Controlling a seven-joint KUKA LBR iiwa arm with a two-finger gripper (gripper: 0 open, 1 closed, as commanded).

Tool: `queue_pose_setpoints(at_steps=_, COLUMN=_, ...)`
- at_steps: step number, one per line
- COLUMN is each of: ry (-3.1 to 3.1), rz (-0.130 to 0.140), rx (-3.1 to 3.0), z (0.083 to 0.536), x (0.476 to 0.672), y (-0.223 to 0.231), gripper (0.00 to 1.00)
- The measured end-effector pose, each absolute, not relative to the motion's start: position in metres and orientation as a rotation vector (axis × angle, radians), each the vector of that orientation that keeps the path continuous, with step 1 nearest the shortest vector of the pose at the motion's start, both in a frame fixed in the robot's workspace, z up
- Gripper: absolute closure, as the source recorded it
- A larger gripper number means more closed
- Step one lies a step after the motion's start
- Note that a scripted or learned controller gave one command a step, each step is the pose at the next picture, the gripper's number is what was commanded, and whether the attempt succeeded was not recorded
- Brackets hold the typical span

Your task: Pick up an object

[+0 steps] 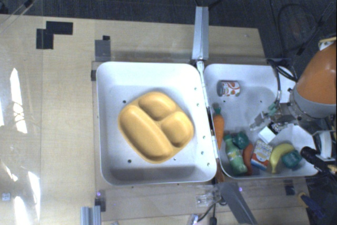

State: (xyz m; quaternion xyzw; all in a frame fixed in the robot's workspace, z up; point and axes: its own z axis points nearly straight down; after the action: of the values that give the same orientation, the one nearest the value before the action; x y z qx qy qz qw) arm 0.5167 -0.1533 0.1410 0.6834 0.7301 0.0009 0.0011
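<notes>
Your hand (269, 123) is hanging over the right bin (247, 75); I cannot tell its state. The banana (279, 156) is lying just nearer, slightly right.

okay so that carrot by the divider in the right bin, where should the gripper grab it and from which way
Judging from this view, grip the carrot across its orange middle, coming straight down. It lies lengthwise along the right bin's left wall, so the fingers would need to close across its narrow width, with little room on the wall side.
</notes>
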Motion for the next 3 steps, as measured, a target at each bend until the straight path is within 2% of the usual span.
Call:
queue_pose_setpoints(at_steps=1, ry=2.185, rz=0.031, rx=2.209, z=0.113, x=0.53, y=-0.179, gripper=0.0)
queue_pose_setpoints(at_steps=2, ry=2.337, rz=0.01, rx=2.085, z=0.126, x=0.563, y=-0.163, gripper=0.0)
queue_pose_setpoints(at_steps=3, ry=2.445, rz=0.031, rx=1.904, z=0.107, x=0.568, y=-0.187, gripper=0.0)
